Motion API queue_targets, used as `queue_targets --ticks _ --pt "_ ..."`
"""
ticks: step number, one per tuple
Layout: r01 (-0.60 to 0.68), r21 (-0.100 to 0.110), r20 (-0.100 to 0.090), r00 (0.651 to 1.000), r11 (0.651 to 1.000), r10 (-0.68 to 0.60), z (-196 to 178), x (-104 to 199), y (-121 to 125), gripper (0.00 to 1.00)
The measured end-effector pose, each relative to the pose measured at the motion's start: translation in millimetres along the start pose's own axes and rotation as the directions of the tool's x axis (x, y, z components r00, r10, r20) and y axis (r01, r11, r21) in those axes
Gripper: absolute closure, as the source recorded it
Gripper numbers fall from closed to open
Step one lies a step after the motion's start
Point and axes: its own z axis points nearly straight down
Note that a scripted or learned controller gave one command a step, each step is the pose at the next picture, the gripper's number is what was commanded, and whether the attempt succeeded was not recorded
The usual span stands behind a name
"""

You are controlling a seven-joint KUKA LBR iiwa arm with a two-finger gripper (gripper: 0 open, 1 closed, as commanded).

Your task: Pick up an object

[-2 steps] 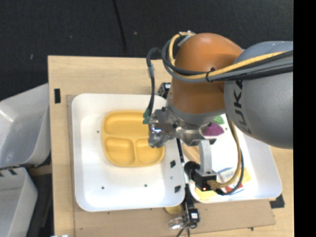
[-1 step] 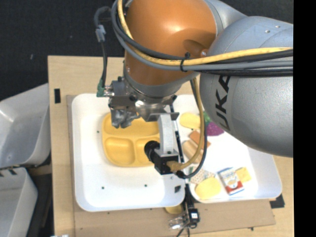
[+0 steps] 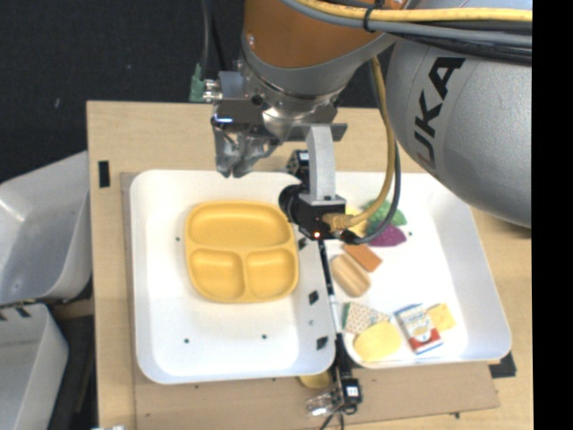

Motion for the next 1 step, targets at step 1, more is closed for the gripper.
queue_targets --ticks 1 --pt "0.0 0.012 0.005 1.0 1.0 0.0 49.5 -12.7 -41.0 1.0"
